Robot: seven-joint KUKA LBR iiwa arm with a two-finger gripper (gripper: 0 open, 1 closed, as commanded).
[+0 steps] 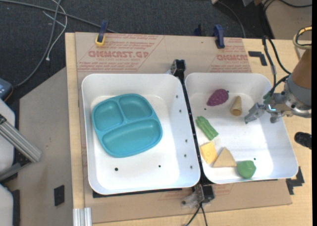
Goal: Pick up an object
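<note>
Here the gripper [253, 113] hangs low over the right bin [281, 145], near its right wall, its fingers parted and nothing between them. Just left of it lies a small tan cone [236, 105], with a purple grape bunch [217, 97] beside that; a green pickle-like piece [206, 127], a yellow cheese block [208, 151], a tan wedge [225, 159] and a green rounded piece [246, 169] lie nearer. These look like light, stiff plastic toy foods, probably smooth and apt to slip; the cone seems best pinched across its narrow width. The left bin [99, 170] holds a teal divided plate [127, 124]. Red print on the board [148, 54] at the far side reads roughly "CHEMCAST GP".
</note>
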